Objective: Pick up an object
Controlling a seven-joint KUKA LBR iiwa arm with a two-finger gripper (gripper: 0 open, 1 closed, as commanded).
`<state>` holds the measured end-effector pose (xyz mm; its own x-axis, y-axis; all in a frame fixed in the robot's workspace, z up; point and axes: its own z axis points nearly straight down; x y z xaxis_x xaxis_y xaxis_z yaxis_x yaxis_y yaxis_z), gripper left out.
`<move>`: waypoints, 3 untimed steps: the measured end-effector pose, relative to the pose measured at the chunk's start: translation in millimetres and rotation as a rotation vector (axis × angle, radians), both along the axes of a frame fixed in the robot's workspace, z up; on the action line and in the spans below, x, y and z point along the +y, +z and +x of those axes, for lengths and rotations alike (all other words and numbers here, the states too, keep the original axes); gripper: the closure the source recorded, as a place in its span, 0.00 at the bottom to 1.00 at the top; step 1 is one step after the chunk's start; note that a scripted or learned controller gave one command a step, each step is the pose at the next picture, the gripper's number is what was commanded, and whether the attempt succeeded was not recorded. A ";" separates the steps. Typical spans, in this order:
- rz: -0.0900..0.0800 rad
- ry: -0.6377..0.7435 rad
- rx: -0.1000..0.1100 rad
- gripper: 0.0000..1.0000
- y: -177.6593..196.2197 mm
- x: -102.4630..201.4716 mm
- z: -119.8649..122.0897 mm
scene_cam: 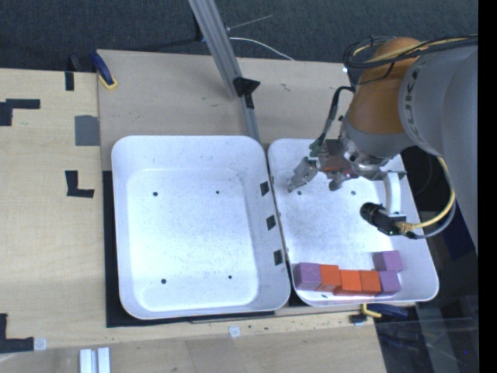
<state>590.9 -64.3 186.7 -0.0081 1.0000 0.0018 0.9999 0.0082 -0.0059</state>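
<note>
The claw hung unclenched and empty over the right bin. The blocks lay well below it against the near wall; crowding there could make a grasp slip.

My bench is a pale wooden top carrying two shallow white bins, touching side by side: the left bin and the right bin. A dark mat shows under the left bin's edge. Black tape marks and a grey patch lie to the left.
</note>
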 end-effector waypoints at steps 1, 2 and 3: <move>-0.002 -0.005 -0.008 0.00 5.2 -12.6 42.3; -0.004 -0.009 -0.011 0.00 65.7 -37.3 31.6; 0.000 0.000 -0.001 0.00 0.9 33.1 85.2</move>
